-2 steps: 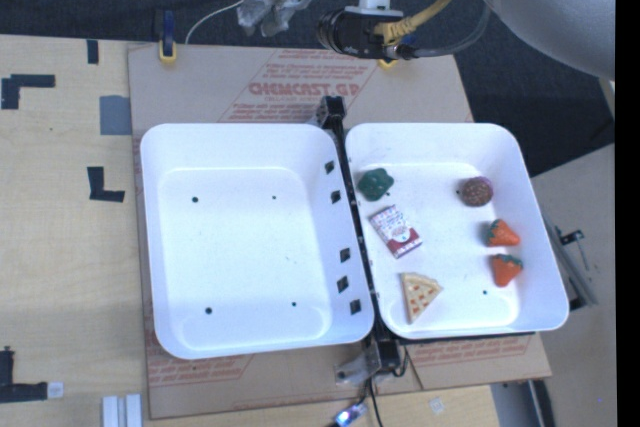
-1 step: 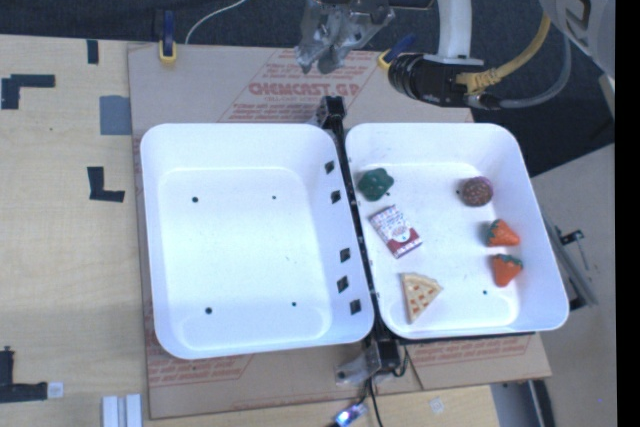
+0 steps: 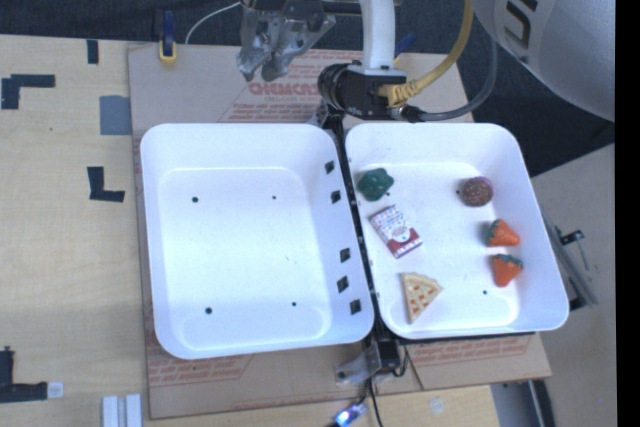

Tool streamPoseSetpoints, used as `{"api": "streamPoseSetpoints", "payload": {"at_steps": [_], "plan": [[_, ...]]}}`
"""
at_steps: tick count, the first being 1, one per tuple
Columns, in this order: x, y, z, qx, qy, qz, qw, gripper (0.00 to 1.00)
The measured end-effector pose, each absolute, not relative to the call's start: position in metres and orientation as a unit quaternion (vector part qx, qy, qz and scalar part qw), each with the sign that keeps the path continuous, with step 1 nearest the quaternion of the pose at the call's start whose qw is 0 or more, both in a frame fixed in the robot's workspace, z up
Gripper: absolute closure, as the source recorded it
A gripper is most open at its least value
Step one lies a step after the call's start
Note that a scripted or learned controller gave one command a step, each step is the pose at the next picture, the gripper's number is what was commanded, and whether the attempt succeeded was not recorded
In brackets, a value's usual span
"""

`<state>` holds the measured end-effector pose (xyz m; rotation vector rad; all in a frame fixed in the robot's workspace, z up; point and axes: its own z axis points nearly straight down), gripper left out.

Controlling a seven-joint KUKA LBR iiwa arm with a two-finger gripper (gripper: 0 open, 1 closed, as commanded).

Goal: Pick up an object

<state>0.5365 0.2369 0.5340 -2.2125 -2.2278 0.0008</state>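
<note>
Objects for picking lie in the right-hand bin (image 3: 520, 165): a green toy (image 3: 376, 182) near its left wall, a red-and-white packet (image 3: 396, 231) just below it, a pizza-slice toy (image 3: 420, 295) toward the near edge, a brown round piece (image 3: 476, 191) and two strawberry-like toys (image 3: 503, 234) (image 3: 506, 269) along the right side. All six sit apart from one another.

Seen from the overhead camera, the gripper (image 3: 272, 65) hangs beyond the far rim of the left-hand bin (image 3: 160, 155), over the brown board (image 3: 200, 85) that carries both bins, well apart from every toy. Its fingers point downward and appear drawn close together with nothing between them, though the view is too small to be certain.

To do the step well, the arm would need to swing across to the right bin and settle on one target. The brown round piece or the green toy looks the easiest bet, each compact and with free space around it. The flat packet and pizza slice would likely slip under the fingertips. The strawberry toys sit near the right wall, which may crowd one finger. Spreading the fingers before descent and centring over the toy should help.
</note>
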Motion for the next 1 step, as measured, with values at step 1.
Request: {"api": "streamPoseSetpoints", "payload": {"at_steps": [1], "plan": [[0.4860, 0.1834, 0.5348, -0.707, -0.707, 0.0016, 0.001, 1.00]]}}
